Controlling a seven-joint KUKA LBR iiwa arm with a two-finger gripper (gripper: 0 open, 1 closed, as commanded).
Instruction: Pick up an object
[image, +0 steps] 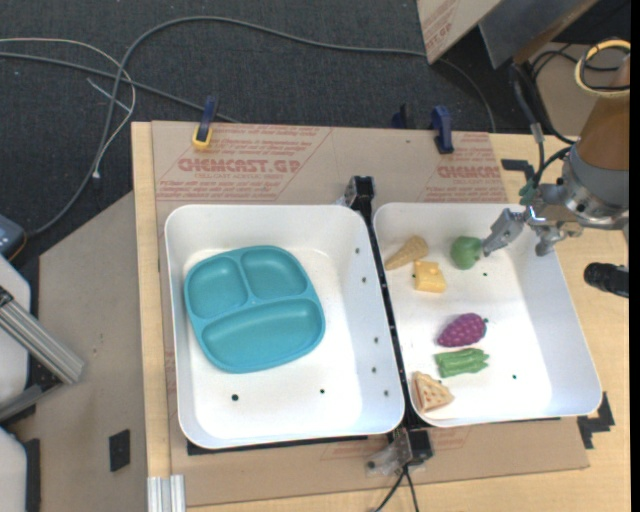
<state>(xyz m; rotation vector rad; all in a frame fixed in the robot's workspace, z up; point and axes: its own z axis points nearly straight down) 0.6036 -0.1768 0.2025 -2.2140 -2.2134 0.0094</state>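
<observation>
The right bin (545, 320) holds several toy foods. A green round piece (465, 251) lies near its far edge, with a yellow cheese wedge (430, 277) and a tan cone-shaped piece (405, 252) to its left. Purple grapes (463, 328), a green vegetable (462, 362) and a tan slice (432, 392) lie nearer the front. My gripper (522, 238) hangs over the bin's far right part, just right of the green round piece. It is open, its fingers spread, with nothing between them.
The left bin (200, 400) carries a teal divided plate (255, 305). A black divider (385, 310) runs between the bins. Two blue clamps (207, 122) hold the cardboard at the back. Cables lie on the dark floor beyond.
</observation>
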